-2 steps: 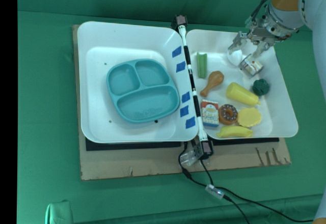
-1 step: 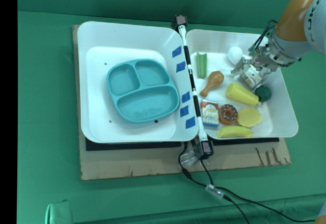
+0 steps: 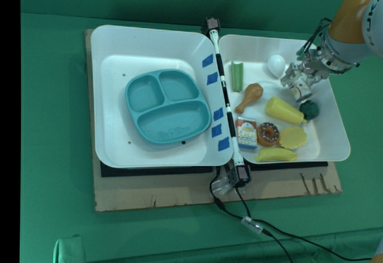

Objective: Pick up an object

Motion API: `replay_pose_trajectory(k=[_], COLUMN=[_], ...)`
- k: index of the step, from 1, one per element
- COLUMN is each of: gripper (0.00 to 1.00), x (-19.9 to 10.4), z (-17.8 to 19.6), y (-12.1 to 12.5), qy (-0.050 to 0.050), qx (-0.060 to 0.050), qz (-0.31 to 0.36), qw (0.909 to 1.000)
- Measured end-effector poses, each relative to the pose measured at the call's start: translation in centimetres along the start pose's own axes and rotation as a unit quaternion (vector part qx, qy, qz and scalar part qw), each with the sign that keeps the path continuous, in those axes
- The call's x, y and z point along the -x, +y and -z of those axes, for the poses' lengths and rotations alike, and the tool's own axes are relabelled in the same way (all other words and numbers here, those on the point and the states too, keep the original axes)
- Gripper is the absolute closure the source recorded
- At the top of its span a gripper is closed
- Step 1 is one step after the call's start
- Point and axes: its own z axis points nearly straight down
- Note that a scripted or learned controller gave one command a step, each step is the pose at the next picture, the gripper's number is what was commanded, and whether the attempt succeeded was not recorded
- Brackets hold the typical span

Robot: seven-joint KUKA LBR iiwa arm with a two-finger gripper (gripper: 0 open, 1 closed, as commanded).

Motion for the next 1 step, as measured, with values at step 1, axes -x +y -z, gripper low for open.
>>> replay_pose_trajectory(k=[1], gripper=[1.00], x=[-6.53], z=[13.92], y=[-1.80], qy=[0.006], qx=[-0.008], qz=[0.006], qw=[0.9999])
